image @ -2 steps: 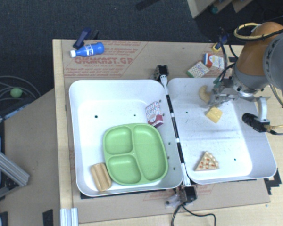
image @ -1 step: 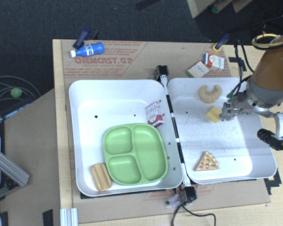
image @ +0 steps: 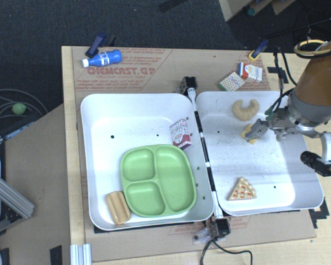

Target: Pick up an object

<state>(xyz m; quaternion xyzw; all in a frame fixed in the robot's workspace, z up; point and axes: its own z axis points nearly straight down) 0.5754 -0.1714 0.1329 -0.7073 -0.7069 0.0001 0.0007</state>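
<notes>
The left white bin (image: 94, 148) holds a green three-compartment plastic plate (image: 156, 179) toward its front, a tan bread-shaped block (image: 118, 207) at the plate's front-left, and a red-and-white packet (image: 180, 133) behind the plate. The right white bin (image: 298, 195) holds a tan croissant (image: 245, 109) at the rear and a pizza-slice toy (image: 242, 190) at the front.

The scene was lit evenly and fairly brightly from overhead, with no hard shadows cast on the tabletop (image: 154, 70). The two white bins (image: 99, 148) were rendered close to overexposed, their walls almost washed out, while only soft, faint shadows were seen under the green divided plate (image: 157, 181). The dark carpet (image: 71, 10) was left dim and grainy. Slight softness was noted throughout, and fine print was smeared by low resolution.
</notes>
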